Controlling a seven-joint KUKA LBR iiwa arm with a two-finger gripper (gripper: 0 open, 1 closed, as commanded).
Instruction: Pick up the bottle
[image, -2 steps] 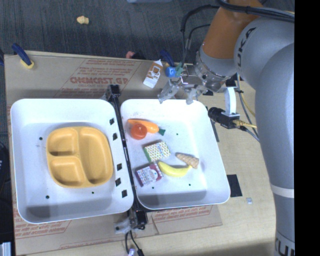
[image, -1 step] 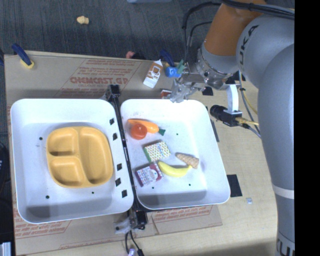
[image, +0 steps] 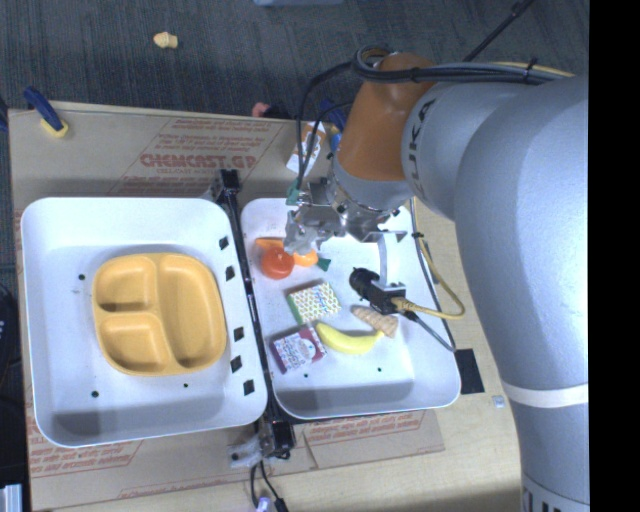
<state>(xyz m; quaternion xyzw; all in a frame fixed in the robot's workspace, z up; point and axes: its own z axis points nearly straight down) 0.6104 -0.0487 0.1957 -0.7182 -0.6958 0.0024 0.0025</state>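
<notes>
Jaws (image: 300, 238) above one orange bottle (image: 278, 261); one banana (image: 348, 340).

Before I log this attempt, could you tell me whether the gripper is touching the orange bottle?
Cannot tell. In the camera view the gripper sits right over the orange bottle, overlapping its upper edge, but the slanted angle shows neither contact nor a gap.
</notes>
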